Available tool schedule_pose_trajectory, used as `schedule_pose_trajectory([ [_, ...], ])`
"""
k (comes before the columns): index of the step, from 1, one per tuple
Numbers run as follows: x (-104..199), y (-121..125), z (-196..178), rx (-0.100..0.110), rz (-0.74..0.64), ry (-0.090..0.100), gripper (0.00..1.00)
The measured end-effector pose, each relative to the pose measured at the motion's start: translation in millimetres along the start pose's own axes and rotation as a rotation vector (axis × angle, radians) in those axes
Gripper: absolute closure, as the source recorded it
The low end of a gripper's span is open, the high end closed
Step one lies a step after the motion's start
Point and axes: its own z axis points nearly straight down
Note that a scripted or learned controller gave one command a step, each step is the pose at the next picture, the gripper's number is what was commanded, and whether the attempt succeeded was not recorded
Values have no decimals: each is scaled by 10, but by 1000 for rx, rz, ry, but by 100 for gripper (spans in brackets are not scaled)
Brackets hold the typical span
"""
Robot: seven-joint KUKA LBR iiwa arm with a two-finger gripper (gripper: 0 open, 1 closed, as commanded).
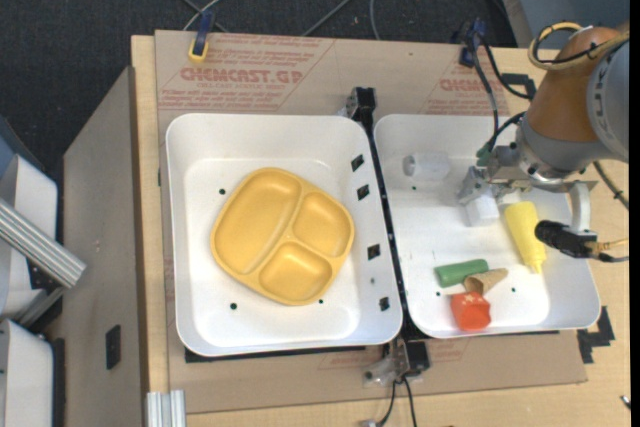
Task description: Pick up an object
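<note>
now pincer [478, 205] low in right bin [420, 310], beside yellow toy [525, 233].

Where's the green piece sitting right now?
The green piece lies in the right bin, toward its near edge, just above the red object and left of the yellow banana.

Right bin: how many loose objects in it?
4 visible. Clear cup near the back-left, yellow item at right, green piece toward the front, red-orange piece at the front edge. The gripper may hide more.
</note>
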Motion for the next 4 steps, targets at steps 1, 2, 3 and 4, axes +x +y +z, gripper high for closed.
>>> schedule_pose_trajectory([
  [1, -2, 4, -649, -8, -1, -3, 100],
  [2, 35, 97, -1132, -6, -2, -3, 100],
  [3, -52, 92, -1623, -6, -2, -3, 100],
  [4, 469, -52, -1670, 1, -6, 2, 100],
])
